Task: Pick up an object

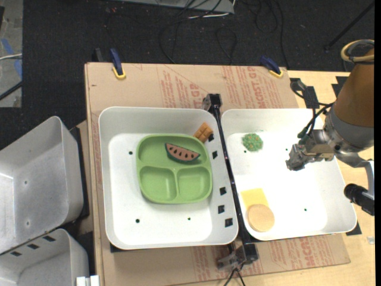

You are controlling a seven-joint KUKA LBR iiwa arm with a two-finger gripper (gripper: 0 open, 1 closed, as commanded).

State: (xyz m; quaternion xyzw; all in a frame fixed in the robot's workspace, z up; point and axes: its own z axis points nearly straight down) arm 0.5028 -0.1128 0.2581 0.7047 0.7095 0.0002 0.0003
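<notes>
In the right bin [333, 219] lie a green bumpy ball [252, 142] near the back left, a yellow square [253, 196] and a tan round cookie [261, 217] at the front left. My gripper [296, 162] hangs over the right part of this bin, well to the right of the green ball, with nothing seen between its fingers. In the left bin [119, 219] a green divided plate [156, 180] carries a watermelon slice [182, 153]. A small orange waffle piece [204, 133] lies just behind the plate.
A black divider [225, 171] runs between the two bins. Grey tubs [36, 177] stand off the bench at the left. Cables and clamps lie along the bench's back edge.
</notes>
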